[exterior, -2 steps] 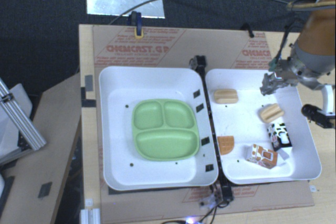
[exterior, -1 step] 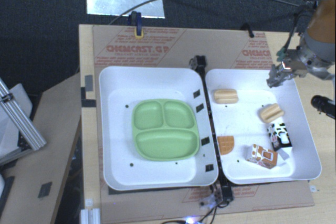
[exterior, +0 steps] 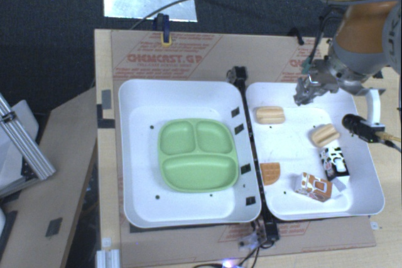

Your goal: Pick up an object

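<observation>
Several items lying in right bin (exterior: 377,198); we're hovering gripper (exterior: 306,92) near bun (exterior: 269,114), jaw state unclear; centring before descending.

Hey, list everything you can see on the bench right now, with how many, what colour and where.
White bins: two, white, side by side on the bench.
Divided plate: one, light green, three compartments, middle of the left bin.
Bread rolls: two, tan, right bin; one near its far left, one toward its right side.
Flat brown piece: one, orange-brown, right bin by the centre divider.
Black and white carton: one, right bin, near right.
Brown patterned box: one, brown and white, right bin, near edge.
Arm: one, grey with orange band, from the right.
Pincer: one, grey, above the right bin's far edge.
</observation>
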Robot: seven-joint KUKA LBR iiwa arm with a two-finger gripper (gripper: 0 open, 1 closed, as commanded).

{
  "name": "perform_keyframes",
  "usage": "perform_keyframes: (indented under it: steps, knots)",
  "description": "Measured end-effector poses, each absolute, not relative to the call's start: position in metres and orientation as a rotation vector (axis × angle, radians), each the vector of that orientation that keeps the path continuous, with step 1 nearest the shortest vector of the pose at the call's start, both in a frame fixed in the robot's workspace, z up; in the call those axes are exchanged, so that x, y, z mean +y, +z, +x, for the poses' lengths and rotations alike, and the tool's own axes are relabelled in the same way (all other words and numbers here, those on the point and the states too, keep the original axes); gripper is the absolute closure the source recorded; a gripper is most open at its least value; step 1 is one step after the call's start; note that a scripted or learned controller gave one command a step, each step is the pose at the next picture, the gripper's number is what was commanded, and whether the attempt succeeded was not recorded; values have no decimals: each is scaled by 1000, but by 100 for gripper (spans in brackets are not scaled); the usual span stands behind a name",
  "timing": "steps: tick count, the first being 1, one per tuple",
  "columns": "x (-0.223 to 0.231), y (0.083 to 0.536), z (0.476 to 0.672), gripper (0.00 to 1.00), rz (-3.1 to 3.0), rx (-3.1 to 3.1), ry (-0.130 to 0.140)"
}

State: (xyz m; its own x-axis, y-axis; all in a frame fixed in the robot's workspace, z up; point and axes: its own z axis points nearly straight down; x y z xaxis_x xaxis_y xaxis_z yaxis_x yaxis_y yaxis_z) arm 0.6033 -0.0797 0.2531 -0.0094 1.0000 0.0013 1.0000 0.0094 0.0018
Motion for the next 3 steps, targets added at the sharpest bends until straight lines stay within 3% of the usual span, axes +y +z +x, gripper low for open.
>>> perform_keyframes:
  steps: [3]
  knots:
    - [78, 243, 617, 100, 2211, 2232, 5]
